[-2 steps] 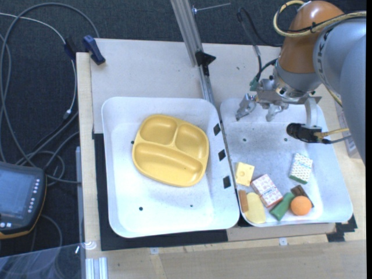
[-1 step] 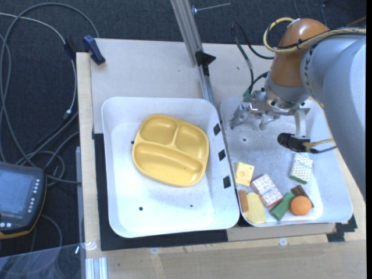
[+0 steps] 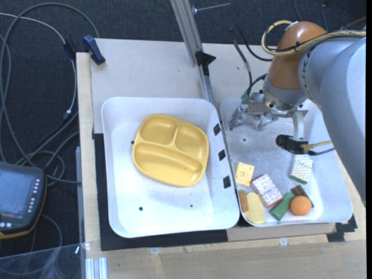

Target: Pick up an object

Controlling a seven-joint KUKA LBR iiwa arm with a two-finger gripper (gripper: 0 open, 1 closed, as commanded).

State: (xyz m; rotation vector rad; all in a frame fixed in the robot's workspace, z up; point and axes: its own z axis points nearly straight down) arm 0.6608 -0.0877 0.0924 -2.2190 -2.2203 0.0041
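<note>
Gripper (image 3: pixel 249 121) hangs low over the far end of the right bin (image 3: pixel 264 156), above bare white floor. From this slant I cannot tell how far open it is, and I see nothing caught in it.

Everything I could pick lies away from it, toward the near rim. The yellow wedge (image 3: pixel 244 173) is the closest, sitting alone. The patterned packet (image 3: pixel 301 168) lies off to the arm's side, also alone. Beyond the wedge the red-and-white carton (image 3: pixel 266 189), pale yellow piece (image 3: pixel 254 208), green block (image 3: pixel 282 207), brown piece (image 3: pixel 299 192) and orange ball (image 3: pixel 300 206) crowd the near corner, several of them touching.

I judge the wedge the best target. I would carry the tool over it, centre above it, descend straight and close across its short sides. The ball looks likely to roll, and the cluster invites a double grab.

The bin floor looks smooth and its walls shallow and sloped, so a nudged piece may slide. Across the shared rim from the tool, the left bin (image 3: pixel 110 156) holds a yellow divided plate (image 3: pixel 171 150). Behind the tool an aluminium post (image 3: pixel 183 16) rises from the pale bench (image 3: pixel 145 63), with a blue clamp (image 3: pixel 93 50) at its far corner. Cables (image 3: pixel 35 68) trail over dark floor beyond.
</note>
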